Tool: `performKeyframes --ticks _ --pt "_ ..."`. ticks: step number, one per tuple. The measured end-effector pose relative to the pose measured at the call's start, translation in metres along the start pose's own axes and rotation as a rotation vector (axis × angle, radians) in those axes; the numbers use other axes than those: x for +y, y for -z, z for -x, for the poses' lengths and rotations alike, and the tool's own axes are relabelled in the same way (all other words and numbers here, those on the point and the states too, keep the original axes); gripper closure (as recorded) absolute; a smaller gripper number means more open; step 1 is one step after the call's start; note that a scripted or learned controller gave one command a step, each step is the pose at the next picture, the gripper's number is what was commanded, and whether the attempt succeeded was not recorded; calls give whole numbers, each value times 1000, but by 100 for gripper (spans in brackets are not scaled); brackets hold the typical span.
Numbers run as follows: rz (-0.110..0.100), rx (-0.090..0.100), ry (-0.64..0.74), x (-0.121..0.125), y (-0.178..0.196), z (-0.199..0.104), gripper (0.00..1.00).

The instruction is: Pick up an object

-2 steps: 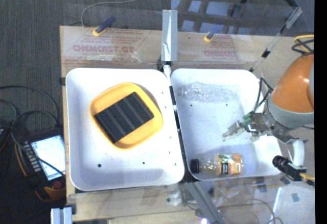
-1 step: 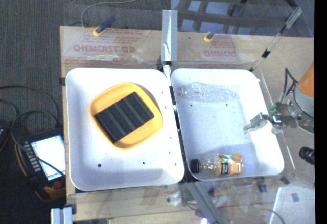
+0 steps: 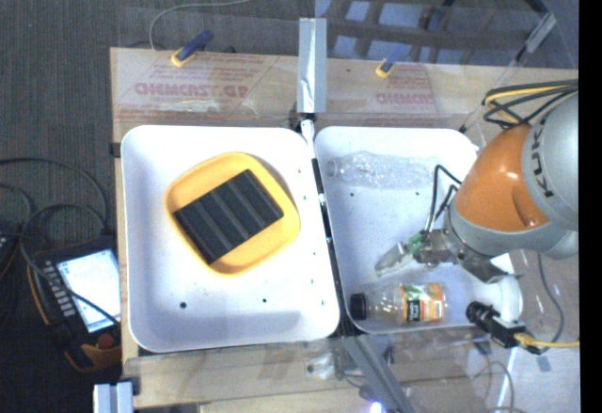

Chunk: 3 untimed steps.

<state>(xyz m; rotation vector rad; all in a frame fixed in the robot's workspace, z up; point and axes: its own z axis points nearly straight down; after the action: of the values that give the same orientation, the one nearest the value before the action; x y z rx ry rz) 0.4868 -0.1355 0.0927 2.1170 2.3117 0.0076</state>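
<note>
Figure: My gripper (image 3: 406, 252) low in the right bin, above a lying bottle.

The clear plastic bottle (image 3: 400, 304), with an orange label and a dark cap pointing left, lies on its side along the near wall of the right bin (image 3: 376, 214). My fingers reach leftward just beyond it, over the bin floor; whether they are spread or closed I cannot tell, and nothing can be seen between them. A crumpled patch of clear film (image 3: 372, 169) rests near the far wall of the same bin. My orange band (image 3: 499, 190) hangs over that bin's right side. The left bin (image 3: 150, 308) holds a yellow rounded-square dish (image 3: 282, 223) set at a tilt, with a black ribbed slab (image 3: 229, 212) lying on it. The two bins touch along their shared inner edge.
</note>
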Motion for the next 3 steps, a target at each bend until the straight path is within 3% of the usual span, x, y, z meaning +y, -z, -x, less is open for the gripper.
performKeyframes --ticks 1,2,3 --pt "0 0 26 20 -2 0 0" --pt "-11 -2 -229 44 52 63 0" --pt "-11 0 0 -7 90 49 0"
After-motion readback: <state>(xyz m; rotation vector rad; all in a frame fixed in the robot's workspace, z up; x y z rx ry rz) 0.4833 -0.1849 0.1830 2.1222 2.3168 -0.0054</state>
